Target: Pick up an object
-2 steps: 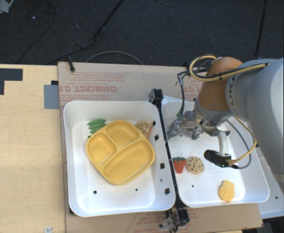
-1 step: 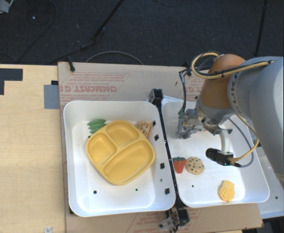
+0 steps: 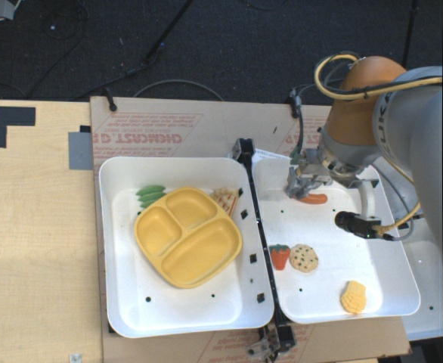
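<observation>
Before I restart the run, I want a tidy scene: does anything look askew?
The yellow tray sits turned at a slant in the left bin, overlapping a green item and a pale item at its upper edge. Otherwise nothing stands out.

A pale wooden bench (image 3: 32, 225) carries a brown cardboard sheet (image 3: 168, 131); on the cardboard sit the left white bin (image 3: 123, 293) and the right white bin (image 3: 391, 297), side by side, touching.

We found one readable print: red lettering on the cardboard sheet (image 3: 168, 131) under the bins, seen upside down behind the left bin (image 3: 123, 174), which looked like "CHEMCRZT" with more characters we could not make out. Fainter red print at the sheet's front edge was illegible.
</observation>
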Available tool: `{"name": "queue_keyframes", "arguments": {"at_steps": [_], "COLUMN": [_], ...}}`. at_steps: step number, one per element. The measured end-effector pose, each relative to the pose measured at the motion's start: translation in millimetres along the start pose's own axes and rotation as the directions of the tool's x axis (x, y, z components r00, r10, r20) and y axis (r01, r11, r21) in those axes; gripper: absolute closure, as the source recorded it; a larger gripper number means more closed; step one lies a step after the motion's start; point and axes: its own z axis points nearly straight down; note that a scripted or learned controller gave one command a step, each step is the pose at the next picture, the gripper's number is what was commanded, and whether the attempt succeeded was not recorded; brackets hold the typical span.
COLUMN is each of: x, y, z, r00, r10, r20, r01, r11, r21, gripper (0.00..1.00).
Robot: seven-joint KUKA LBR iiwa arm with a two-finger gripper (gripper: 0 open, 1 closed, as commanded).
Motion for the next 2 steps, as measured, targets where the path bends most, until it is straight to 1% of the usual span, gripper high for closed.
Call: {"name": "queue_keyframes", "arguments": {"at_steps": [1,2], "x": [-6.6,-7.8], "y": [3.4,4.2], "z": [-62.1,-115.4], "r00": [1.000,1.000], "r10": [0.000,-0.001], "r20": [0.000,0.000], "r01": [0.000,0.001], "r11": [1.000,1.000], "r21": [-0.001,-0.001], "gripper": [1.00,1.00]}}
